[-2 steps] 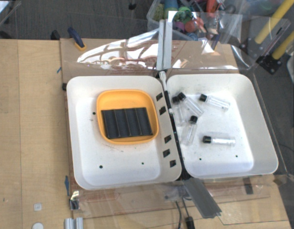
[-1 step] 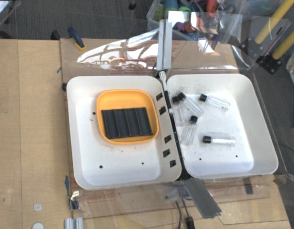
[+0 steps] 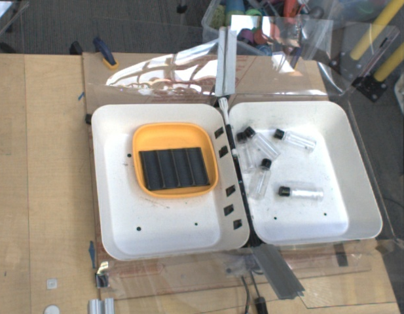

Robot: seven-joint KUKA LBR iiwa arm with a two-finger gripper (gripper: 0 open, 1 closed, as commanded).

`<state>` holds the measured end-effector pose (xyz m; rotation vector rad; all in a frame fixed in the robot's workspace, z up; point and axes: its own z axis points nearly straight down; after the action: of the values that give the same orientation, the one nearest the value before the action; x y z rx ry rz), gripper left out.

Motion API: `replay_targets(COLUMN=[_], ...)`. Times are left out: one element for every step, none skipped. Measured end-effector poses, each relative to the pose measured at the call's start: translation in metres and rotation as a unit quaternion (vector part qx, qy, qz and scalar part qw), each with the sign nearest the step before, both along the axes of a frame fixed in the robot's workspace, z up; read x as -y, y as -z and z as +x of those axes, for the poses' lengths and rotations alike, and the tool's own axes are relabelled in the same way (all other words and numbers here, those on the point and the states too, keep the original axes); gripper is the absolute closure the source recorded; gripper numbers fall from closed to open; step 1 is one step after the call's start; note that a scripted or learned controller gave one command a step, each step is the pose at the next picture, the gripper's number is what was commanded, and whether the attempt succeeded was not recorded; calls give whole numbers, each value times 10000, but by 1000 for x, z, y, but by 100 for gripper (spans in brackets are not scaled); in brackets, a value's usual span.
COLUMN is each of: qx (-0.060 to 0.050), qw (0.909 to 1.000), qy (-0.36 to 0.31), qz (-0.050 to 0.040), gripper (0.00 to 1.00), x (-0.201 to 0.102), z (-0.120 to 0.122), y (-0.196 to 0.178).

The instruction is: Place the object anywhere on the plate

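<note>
Orange plate (image 3: pixel 175 135) in left bin (image 3: pixel 116 175) holding a black ridged tray (image 3: pixel 173 168) — clear black-capped vials (image 3: pixel 293 139) in right bin (image 3: pixel 332 175).

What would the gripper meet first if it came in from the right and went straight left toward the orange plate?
Probably the right bin at its rim, then the vials lying inside; its height is unclear.

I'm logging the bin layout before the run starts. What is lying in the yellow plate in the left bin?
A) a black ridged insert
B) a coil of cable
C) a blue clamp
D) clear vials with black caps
A: the yellow plate in the left bin holds a black ridged insert, while the black-capped clear vials lie in the right bin.
</note>
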<state>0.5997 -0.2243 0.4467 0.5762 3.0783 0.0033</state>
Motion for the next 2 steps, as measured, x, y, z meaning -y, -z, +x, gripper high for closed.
replay_targets(qx=[47, 94], qw=[10000, 10000], qy=[7, 15], qz=[-7, -14], gripper=[100, 100], x=[0, 0], z=[2, 4], y=[-11, -22])
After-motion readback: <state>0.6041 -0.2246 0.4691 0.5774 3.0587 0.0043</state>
